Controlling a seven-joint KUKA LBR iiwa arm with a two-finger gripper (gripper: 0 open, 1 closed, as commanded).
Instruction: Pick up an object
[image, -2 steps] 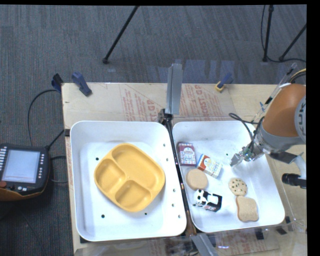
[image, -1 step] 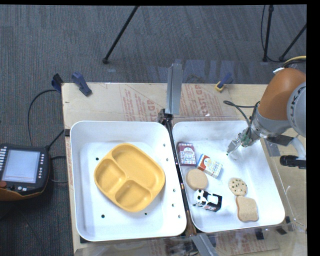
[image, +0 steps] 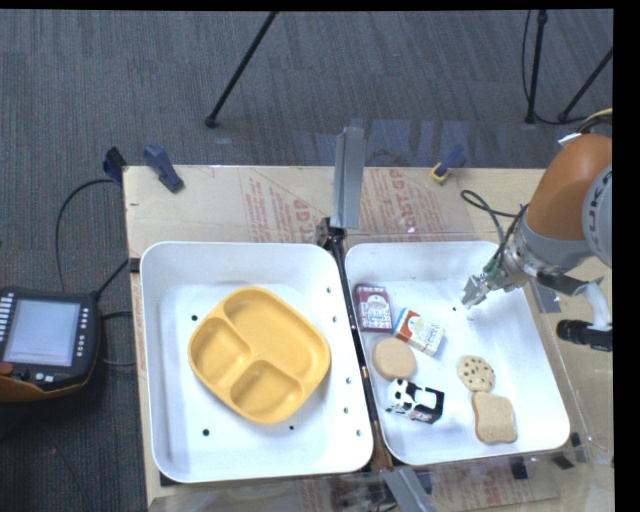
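Approach step: the gripper (image: 474, 291), finger spacing impossible to tell, hovers over the right bin (image: 520, 262); next it likely must descend onto the nearby small box (image: 419, 332).

Even, bright overhead light (soft shadows only), slightly grainy, mild glare on bins (image: 160, 300).

We see the arm (image: 572, 205) reaching in from the right, its orange band high near the edge and the grey wrist sloping down and to the left. The gripper (image: 473, 292) hangs at the end of it, tilted, pointing down-left. Cables run along the wrist toward the tip.
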